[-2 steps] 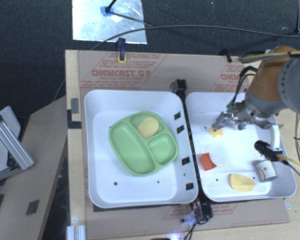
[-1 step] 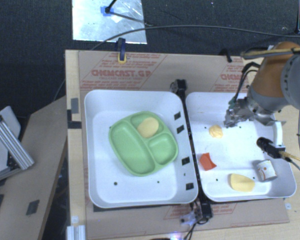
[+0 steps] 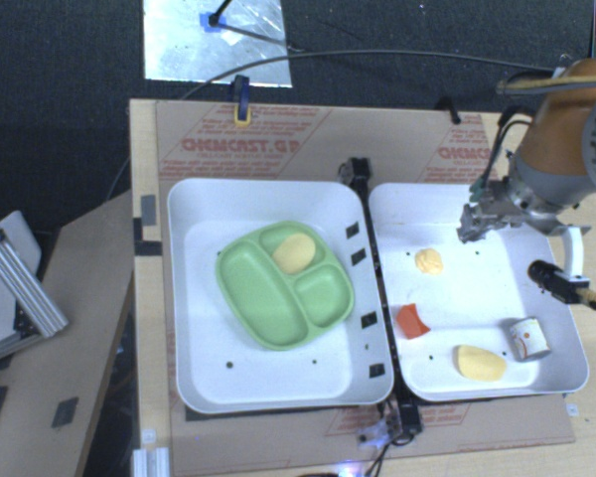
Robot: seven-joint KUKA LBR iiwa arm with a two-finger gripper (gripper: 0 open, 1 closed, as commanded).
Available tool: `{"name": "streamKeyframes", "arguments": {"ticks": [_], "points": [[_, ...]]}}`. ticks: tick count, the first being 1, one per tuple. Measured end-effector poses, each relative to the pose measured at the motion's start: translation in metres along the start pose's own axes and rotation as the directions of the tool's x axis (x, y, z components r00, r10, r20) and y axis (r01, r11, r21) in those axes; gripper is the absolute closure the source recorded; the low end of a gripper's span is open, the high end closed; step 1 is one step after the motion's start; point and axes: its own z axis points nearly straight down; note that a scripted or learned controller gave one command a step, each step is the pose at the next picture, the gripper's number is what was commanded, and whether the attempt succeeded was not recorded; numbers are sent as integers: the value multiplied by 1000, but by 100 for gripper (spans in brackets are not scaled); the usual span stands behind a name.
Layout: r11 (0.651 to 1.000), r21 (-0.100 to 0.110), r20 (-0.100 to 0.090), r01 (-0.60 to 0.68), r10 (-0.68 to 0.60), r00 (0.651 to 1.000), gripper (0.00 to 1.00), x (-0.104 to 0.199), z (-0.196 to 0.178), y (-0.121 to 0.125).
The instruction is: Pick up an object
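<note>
The arm [image 3: 566, 137] comes in from the right, its orange band sitting above the grey wrist, and the gripper [image 3: 474, 225] hangs over the back part of the right bin [image 3: 576, 366]. From this angle the tips are a dark, blurred cluster, so I cannot tell how the pincer stands, and nothing can be made out in its grasp.

Four loose things lie in the right bin. A small yellow lump [image 3: 429, 260] sits just in front of and to the left of the gripper, near it but apart. A red piece [image 3: 410, 321] lies close to the bin's left wall, toward the front. A larger yellow piece [image 3: 480, 363] (smooth and rounded, rather like a potato) rests near the front edge. Just beside it to the right a small white cup [image 3: 527, 338] lies tipped on its side, with a reddish mark on it.

In the left bin [image 3: 194, 296] sits a green divided plate [image 3: 268, 301], turned at a slant. A pale yellow rounded piece [image 3: 295, 253] lies in the plate's back compartment.

Both bins rest side by side on a brown board [image 3: 278, 137] with red lettering.
</note>
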Motion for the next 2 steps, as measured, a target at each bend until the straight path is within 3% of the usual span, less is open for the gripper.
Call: {"name": "streamKeyframes", "arguments": {"ticks": [1,2], "points": [[1000,0,0,2,-2,1000,100,0,-52,2],[1000,6,-3,6,-6,1000,100,44,-57,-11]]}}
